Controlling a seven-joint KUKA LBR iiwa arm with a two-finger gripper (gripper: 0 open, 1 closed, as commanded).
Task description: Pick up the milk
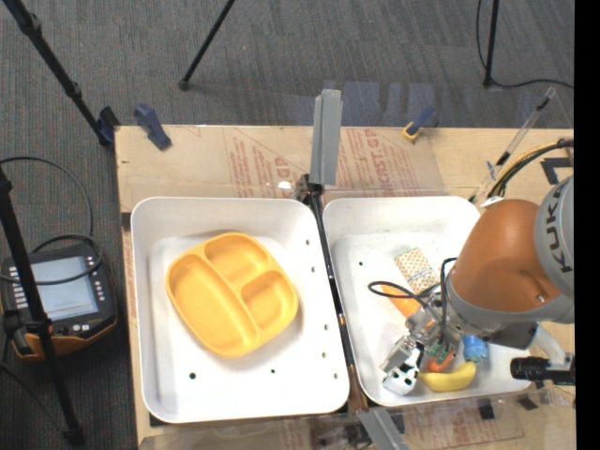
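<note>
The milk (403, 377), a small white carton with black cow spots, lies at the front edge of the right bin (375, 216). My gripper (410, 343) hangs low over that bin, directly behind the carton and close to its top. The grey and orange arm (506, 265) covers the bin's right half and hides part of what lies there.
A yellow banana (450, 378) lies just right of the milk, with a blue item (475, 348) and a small red-green item (441, 354) behind it. A patterned packet (415, 268) and an orange carrot (405, 304) lie mid-bin. The left bin (150, 223) holds a yellow divided plate (232, 292).
</note>
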